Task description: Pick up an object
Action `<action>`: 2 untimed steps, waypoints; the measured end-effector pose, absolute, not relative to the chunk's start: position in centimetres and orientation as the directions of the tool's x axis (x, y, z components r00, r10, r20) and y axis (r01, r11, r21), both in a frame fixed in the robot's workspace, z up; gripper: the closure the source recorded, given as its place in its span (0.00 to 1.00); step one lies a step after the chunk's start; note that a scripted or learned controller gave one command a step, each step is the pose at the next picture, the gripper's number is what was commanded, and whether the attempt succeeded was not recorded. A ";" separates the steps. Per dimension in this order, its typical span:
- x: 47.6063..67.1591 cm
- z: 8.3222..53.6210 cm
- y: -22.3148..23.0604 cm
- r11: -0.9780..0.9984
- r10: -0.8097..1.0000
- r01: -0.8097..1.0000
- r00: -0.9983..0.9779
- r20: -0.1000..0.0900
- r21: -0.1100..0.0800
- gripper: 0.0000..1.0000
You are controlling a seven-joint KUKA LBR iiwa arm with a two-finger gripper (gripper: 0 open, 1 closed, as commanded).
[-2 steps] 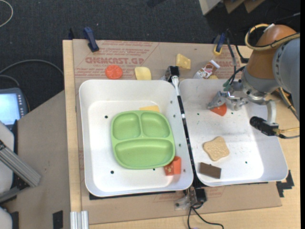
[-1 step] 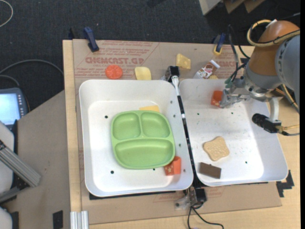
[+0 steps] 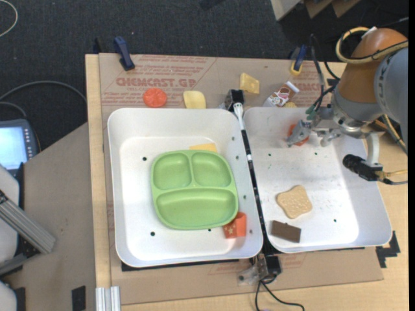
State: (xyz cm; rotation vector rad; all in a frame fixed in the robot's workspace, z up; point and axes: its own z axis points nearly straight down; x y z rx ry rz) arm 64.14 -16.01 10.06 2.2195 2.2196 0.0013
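My gripper (image 3: 303, 132) hangs low over the far part of the right bin (image 3: 363, 235), near its back left corner. A small red-orange thing (image 3: 297, 138) shows right at the gripper's tip; whether it is gripped cannot be made out. Nearer the front of that bin lie a tan toast-shaped piece (image 3: 294, 202) and a dark brown block (image 3: 285, 230), both well apart from the gripper. In the left bin (image 3: 123, 173) a green divided plate (image 3: 193, 190) lies flat, with an orange block (image 3: 236, 225) at its front right edge and a yellow piece (image 3: 203, 148) behind it.
On the cardboard behind the bins lie a red-orange disc (image 3: 154, 97), a pale yellow piece (image 3: 194, 99), a yellow wedge (image 3: 249, 82) and a red-and-white packet (image 3: 280, 96). Blue clamps (image 3: 123, 52) (image 3: 298, 58) hold the board's far edge. The grey arm (image 3: 373, 76) enters from the upper right.
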 end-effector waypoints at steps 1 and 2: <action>66.9 8.5 -13.6 0.003 1.000 1.000 -0.003 -0.002 0.007 0.00; 66.9 9.8 -13.7 0.002 1.000 1.000 -0.002 -0.004 0.010 1.00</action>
